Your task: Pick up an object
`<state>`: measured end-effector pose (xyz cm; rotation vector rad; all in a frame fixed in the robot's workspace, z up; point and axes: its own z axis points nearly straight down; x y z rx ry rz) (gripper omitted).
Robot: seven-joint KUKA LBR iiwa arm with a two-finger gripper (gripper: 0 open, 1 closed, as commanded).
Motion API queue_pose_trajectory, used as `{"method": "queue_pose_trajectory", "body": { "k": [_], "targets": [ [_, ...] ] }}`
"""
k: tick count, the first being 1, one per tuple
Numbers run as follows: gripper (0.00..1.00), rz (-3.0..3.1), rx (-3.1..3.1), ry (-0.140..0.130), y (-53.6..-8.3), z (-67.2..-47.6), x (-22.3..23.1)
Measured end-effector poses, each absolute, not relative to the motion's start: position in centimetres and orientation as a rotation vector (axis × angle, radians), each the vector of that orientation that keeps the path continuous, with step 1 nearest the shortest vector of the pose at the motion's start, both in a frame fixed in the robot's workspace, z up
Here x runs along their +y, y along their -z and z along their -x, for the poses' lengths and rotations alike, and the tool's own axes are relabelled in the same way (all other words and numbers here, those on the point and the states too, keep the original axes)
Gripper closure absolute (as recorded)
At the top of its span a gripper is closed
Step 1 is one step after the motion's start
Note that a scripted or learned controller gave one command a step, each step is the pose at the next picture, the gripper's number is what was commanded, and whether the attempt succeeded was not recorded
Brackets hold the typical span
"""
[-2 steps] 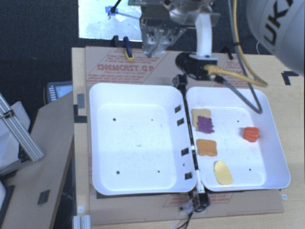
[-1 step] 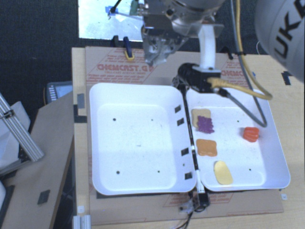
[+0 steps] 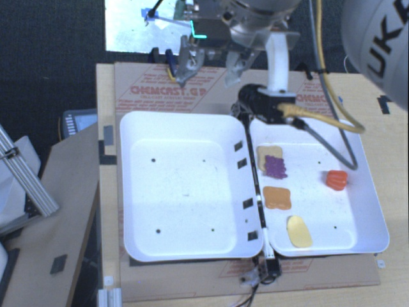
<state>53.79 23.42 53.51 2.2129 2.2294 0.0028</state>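
Nearest us, in the right bin [image 3: 370,226], we note a pale yellow oval piece [image 3: 298,231] by the near edge. Behind it lies an orange flat piece [image 3: 277,197], then a purple cluster [image 3: 275,165] resting on a tan slice [image 3: 269,152] near the divider. An orange-red round object [image 3: 337,180] sits toward the right wall. The left bin [image 3: 137,190] adjoins. Farthest, beyond the bins' far edge, the gripper [image 3: 211,66] hangs above the bench [image 3: 108,94], fingers spread apart, nothing between them.
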Motion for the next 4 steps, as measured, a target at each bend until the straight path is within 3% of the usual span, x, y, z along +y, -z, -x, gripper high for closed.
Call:
{"method": "queue_pose_trajectory", "body": {
  "k": [1, 2, 3, 4],
  "targets": [
    [1.0, -2.21, 2.231, -0.008, -54.7, -53.8, 23.4],
    [1.0, -2.22, 2.223, -0.001, -53.4, -55.1, 23.4],
    [1.0, -2.216, 2.228, -0.002, -53.5, -52.4, 23.4],
    [0.0, -2.216, 2.227, -0.003, -53.5, -52.5, 23.4]
  ]
}}
